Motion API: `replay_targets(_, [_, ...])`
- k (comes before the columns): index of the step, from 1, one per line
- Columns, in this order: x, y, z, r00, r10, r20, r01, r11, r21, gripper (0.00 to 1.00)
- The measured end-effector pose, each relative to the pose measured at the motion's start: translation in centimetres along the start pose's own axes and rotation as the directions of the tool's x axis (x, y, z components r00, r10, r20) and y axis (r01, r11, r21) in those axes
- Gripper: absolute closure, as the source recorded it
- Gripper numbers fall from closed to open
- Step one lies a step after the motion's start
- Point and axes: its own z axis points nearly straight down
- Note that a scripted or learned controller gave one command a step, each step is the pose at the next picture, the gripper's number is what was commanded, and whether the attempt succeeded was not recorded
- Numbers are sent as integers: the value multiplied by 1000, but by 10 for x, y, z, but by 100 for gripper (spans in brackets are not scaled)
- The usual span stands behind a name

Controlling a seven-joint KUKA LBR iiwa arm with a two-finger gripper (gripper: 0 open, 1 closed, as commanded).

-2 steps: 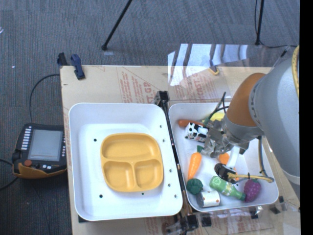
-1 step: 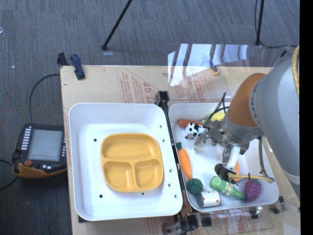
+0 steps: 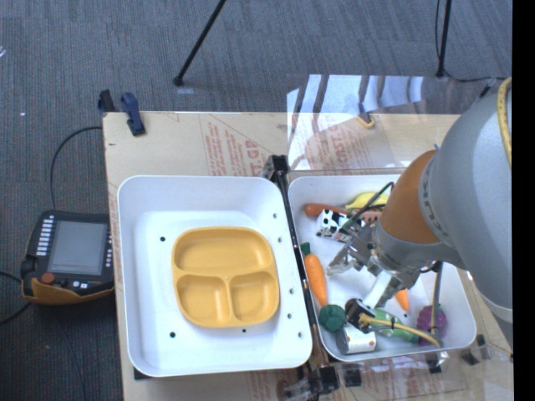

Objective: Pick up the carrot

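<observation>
The carrot (image 3: 315, 278), orange with a green top, lies along the left wall of the right bin (image 3: 465, 307), its green end pointing to the back. My gripper (image 3: 369, 272) hangs low over the middle of that bin, a short way right of the carrot and apart from it. The bulky grey and orange wrist covers the bin's right half and hides part of the gripper.
Around the carrot lie a dark green lump (image 3: 332, 317), a cow-patterned piece (image 3: 333, 222), a red-orange piece (image 3: 318, 210), a yellow banana (image 3: 364, 199), a small orange piece (image 3: 402, 300) and a purple thing (image 3: 431, 317). The left bin (image 3: 142, 224) holds a yellow divided plate (image 3: 225, 275).
</observation>
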Motion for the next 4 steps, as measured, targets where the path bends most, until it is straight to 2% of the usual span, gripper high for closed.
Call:
replay_targets(1, [-82, 33, -2, 973, 228, -21, -228, 974, 10, 0])
replay_targets(2, [-85, 33, -10, 974, 224, -13, -224, 974, 13, 100])
replay_targets(3, [-33, -19, 0, 938, 347, -3, -347, 938, 1, 100])
replay_targets(4, [-57, -19, -39, 879, 476, -4, -476, 879, -2, 100])
